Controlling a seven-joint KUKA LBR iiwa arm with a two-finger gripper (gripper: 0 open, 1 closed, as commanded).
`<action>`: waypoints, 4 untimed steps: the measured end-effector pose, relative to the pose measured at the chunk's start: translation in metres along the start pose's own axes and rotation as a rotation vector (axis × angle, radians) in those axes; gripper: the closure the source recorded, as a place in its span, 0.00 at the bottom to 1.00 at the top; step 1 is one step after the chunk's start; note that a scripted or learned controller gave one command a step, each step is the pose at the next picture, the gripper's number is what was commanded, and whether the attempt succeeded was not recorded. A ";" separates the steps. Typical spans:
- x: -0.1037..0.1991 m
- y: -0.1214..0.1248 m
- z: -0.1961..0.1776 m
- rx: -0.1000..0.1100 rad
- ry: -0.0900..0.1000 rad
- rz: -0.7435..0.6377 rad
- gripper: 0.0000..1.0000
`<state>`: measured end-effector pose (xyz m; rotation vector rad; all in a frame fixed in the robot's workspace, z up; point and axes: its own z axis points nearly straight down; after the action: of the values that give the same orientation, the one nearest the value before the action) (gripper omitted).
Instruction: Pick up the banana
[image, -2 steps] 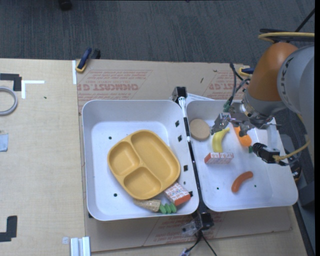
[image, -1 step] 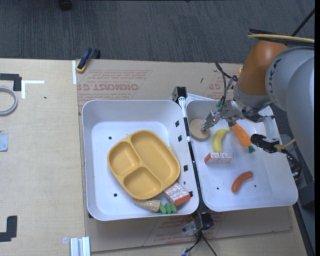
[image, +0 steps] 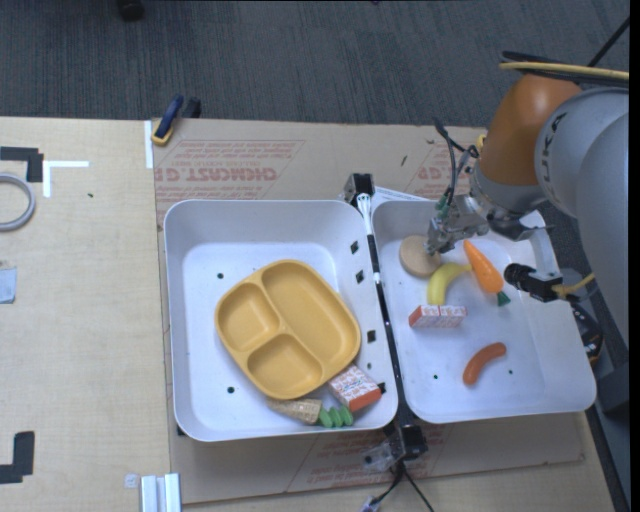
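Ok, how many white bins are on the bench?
2: left bin holding the yellow tray, right bin holding the banana.

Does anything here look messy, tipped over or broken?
Nothing looks spilled or broken. The yellow divided plate lies at a slant in the left bin, and the toy foods sit loosely around the banana in the right bin.

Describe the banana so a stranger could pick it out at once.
Look in the right-hand shallow white bin, near its upper left part, just below the arm's tool. The short curved yellow banana lies between a round tan disc and an orange carrot, above a small red-and-white box. It is the one yellow item in that bin.
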<state>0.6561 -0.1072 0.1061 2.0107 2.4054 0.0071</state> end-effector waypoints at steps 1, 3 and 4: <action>0.000 0.000 0.000 0.000 0.000 0.000 0.00; 0.004 -0.032 0.003 0.005 0.002 -0.330 1.00; 0.016 -0.048 0.013 0.007 0.003 -0.513 1.00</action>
<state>0.6063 -0.0998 0.0925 1.3373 2.8421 -0.0002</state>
